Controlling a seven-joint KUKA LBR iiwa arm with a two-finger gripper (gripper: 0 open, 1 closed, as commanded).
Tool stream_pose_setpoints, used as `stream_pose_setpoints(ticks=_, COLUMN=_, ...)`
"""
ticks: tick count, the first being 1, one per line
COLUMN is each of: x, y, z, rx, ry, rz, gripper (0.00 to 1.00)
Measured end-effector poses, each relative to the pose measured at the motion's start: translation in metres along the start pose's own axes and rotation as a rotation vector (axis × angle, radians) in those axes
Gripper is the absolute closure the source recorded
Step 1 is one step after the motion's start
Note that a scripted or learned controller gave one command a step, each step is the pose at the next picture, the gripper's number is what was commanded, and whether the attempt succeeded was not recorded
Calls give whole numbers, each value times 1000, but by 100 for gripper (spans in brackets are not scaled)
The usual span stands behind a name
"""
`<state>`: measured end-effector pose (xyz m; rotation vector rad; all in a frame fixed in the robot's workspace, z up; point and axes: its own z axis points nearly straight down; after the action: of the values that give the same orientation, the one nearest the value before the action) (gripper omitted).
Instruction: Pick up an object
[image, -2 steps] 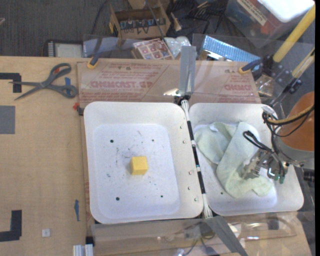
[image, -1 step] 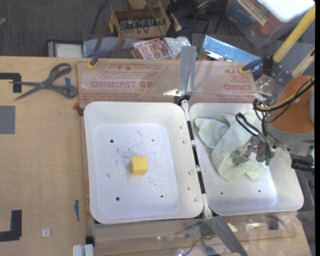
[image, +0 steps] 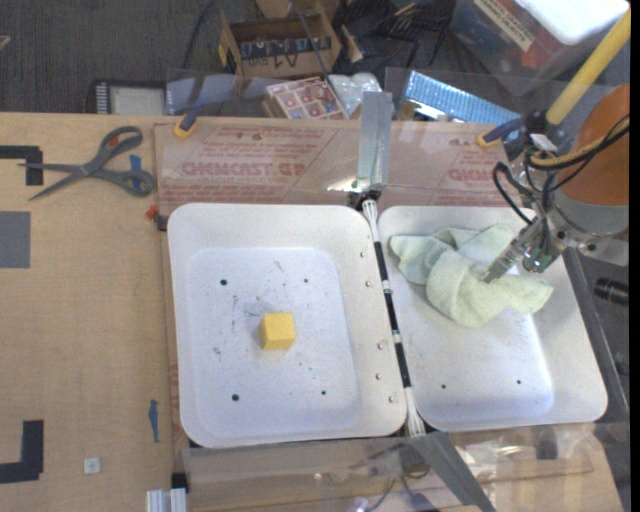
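scissors (image: 100, 165) lie on the surface (image: 80, 330) at far left, blue and red handles, blades shut, well apart from the bins. left bin (image: 200, 250): one small yellow cube (image: 279, 331) near its middle, sitting flat, nothing touching it; dark specks and scuffs on the floor around it. a metal bar (image: 375, 140) stands behind the seam between the bins, over a clear sheet with red print (image: 250, 165). right bin (image: 570, 390): a pale green cloth (image: 455, 280), crumpled and folded over itself, lies in the far half, touching no wall that can be made out. the end effector (image: 503, 266) is down on the cloth's right part, tips against the fabric. cannot tell whether it is spread or pinching. cables (image: 520, 185) loop above it.
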<state>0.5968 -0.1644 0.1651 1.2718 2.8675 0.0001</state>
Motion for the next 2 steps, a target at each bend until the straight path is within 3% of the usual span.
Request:
stream_pose_setpoints(ticks=1, x=-23, y=-60, z=65, rx=1, ry=2, rz=71, gripper=100)
stream_pose_setpoints(ticks=2, x=-23, y=-60, z=65, rx=1, ry=2, rz=71, gripper=0)
